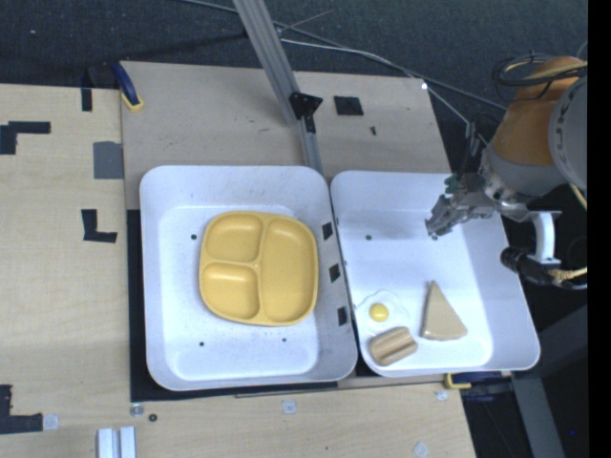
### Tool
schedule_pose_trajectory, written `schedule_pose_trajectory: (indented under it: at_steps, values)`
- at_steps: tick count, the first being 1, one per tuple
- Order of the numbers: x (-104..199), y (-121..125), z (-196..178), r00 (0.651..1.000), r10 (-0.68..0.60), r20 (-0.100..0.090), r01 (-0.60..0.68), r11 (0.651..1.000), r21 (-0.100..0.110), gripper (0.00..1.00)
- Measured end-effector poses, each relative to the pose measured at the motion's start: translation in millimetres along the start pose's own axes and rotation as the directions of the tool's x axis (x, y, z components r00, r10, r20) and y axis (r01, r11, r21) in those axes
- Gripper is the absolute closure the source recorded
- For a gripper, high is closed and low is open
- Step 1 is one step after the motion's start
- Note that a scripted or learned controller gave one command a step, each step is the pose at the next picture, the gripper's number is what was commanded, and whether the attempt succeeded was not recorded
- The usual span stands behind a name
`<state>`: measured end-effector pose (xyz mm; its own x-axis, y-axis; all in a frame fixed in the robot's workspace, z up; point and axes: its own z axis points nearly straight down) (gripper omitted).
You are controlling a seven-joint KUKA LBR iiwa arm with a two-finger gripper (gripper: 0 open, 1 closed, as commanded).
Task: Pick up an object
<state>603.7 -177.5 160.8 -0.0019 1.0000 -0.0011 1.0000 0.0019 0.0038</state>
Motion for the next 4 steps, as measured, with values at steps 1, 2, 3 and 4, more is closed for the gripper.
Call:
schedule_pose_trajectory:
  at_steps: [1,2,3,4]
  values:
    - [0.4,0.9,-47.0,1.000,0.000,0.000,0.000,1.000,0.001,1.00]
    - [54.5,-0.8,-38.8,1.000,-0.004,-0.002,0.004,1.000,0.006,1.00]
    - [112.5,-13.1,-47.1,1.000,-0.005,-0.003,0.005,1.000,0.006,1.00]
    - [156.3,-13.9,-50.8,1.000,-0.004,-0.003,0.004,1.000,0.006,1.00]
